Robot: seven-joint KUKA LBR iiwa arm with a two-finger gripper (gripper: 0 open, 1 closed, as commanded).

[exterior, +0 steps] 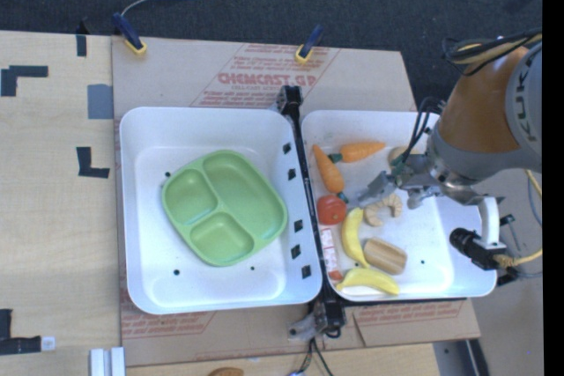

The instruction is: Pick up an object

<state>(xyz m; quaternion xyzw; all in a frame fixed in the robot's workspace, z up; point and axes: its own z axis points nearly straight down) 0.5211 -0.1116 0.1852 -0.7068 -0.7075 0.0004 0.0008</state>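
The right bin (pixel 441 273) holds several toy foods: two orange carrots (pixel 357 151) (pixel 329 173), a red tomato (pixel 331 210), two yellow bananas (pixel 352 235) (pixel 370 281), a brown bread roll (pixel 384 256) and a small beige lumpy piece (pixel 385 209). My gripper (pixel 394 189) hangs low over the middle of this bin, just above the beige piece, with its fingers spread open. Nothing is held between them. The wrist hides the bin floor behind it.
The left bin (pixel 141 189) holds a green compartment plate (pixel 224 207). A black divider rail (pixel 300 189) runs between the bins. A narrow red and white item (pixel 328 251) lies against the right bin's left wall. Yellow clamps (pixel 130 34) (pixel 308 48) pin the cardboard at the back.
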